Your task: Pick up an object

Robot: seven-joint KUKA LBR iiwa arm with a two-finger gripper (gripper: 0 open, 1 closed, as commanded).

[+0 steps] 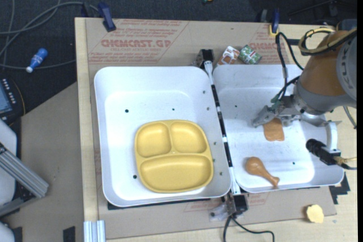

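The arm reaches into the right bin (317,175), its fingers (271,116) low over the floor there, though whether they are apart or together I cannot tell. Right under and just beyond the fingers lies a flat brown piece (274,131), seemingly touching them. Nearer the front edge rests a drumstick toy (260,169). Off to the side, the left bin (113,122) carries a yellow divided plate (173,155).

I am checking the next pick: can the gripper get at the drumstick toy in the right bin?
Probably yes. The drumstick toy lies alone on the right bin floor, nothing over it, and the gripper sits nearby over the brown piece.
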